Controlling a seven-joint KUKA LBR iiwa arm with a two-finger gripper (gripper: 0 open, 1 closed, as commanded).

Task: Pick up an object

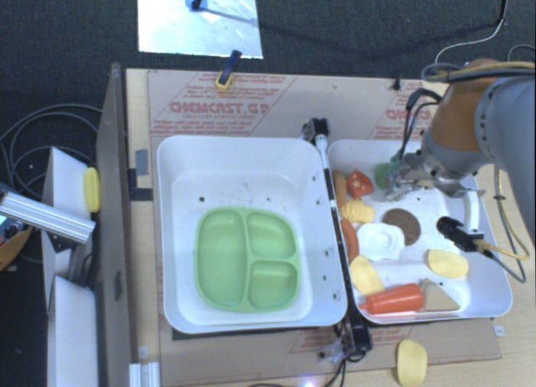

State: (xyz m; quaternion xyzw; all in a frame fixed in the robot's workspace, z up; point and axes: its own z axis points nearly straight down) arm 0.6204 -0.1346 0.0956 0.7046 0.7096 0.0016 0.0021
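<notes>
End effector beside green object — small, rounded.

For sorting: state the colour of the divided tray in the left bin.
Light green; the divided tray shows plainly in the camera view.

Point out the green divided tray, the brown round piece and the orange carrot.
green divided tray (219,253): camera view, left compartment.
brown round piece (404,224): camera view, top face.
orange carrot (394,298): camera view, mid-body.

We count two white bins and one green divided tray. One toy carrot, one brown disc.
</notes>
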